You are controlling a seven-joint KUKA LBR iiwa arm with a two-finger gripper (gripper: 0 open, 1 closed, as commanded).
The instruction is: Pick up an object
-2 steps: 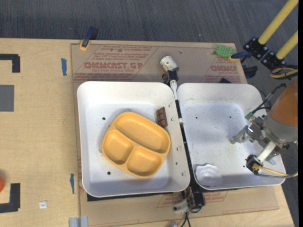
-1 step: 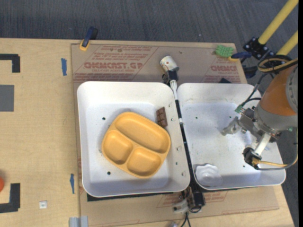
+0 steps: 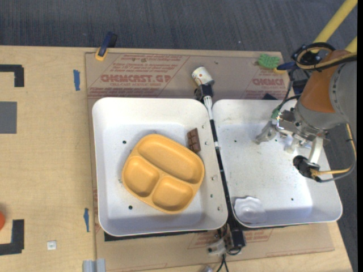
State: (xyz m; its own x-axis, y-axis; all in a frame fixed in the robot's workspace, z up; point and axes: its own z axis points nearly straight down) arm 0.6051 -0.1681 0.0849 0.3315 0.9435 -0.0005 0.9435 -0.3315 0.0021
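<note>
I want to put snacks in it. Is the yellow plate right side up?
Yes. The yellow plate lies right side up in the left bin: its three hollow sections face upward.

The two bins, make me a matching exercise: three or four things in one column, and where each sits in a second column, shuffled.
Things:
1. yellow tray
2. brown block
3. clear cup
4. gripper

Places:
A. right bin's near left corner
B. over the right bin's far right part
C. middle of the left bin
D. left bin, by the divider

Pairs: 1-C, 2-D, 3-A, 4-B
</note>
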